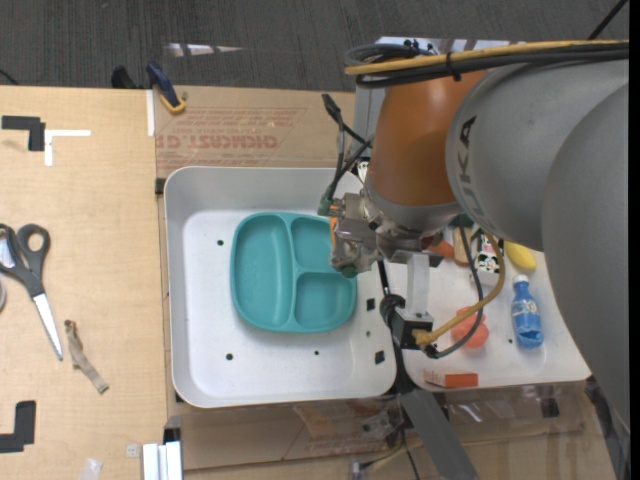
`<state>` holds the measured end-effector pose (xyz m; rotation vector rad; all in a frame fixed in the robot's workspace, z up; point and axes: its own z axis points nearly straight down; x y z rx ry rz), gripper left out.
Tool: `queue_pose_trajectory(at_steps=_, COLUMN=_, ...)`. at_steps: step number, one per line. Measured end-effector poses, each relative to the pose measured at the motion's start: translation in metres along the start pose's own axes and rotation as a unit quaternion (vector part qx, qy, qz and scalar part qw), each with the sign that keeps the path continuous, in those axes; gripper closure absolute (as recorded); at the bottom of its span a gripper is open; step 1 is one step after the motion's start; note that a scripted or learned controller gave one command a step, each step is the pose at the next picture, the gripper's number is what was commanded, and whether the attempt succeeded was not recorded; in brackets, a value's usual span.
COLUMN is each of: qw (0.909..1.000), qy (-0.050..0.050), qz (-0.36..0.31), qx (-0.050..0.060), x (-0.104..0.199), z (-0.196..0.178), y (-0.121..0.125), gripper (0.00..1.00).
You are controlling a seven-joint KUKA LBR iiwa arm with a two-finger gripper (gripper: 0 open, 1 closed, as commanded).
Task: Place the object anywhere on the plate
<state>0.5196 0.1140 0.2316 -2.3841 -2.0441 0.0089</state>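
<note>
One plate (pixel 285 273) – left bin (pixel 200 368) | arm (pixel 440 148) overhangs plate's right edge

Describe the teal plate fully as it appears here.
The plate is a teal, smooth, plastic-looking tray with rounded corners and three compartments: one large on the camera's left, two smaller on the right. It lies flat in the left bin, right side up. The compartments that show hold nothing. The arm's wrist overlaps its right edge from above; contact cannot be judged.
</note>
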Motion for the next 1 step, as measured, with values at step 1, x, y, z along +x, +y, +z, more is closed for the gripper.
queue_pose_trajectory(at_steps=1, qw=1.0, qy=0.0, qz=0.001, qx=0.0, x=-0.0002, z=-0.0001, y=0.0002, gripper=0.0)
